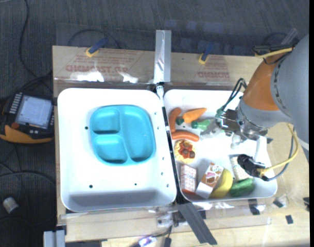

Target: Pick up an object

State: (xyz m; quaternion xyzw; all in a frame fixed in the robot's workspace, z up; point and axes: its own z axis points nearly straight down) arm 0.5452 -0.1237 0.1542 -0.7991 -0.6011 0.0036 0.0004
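Hovering low in the right bin, the gripper — finger state I cannot tell — is risking nudging the carrot aside instead of pinching it

Two white bins on the bench: left bin, right bin.

Left bin: one blue divided plate, three compartments.

Right bin, toy food:
- one carrot
- one sausage
- one pizza slice
- one banana
- one green vegetable, dark, cucumber-like
- two small cartons: reddish box, white box
- one small green piece, kind unclear

Clamps on the back board: two, yellow and blue.
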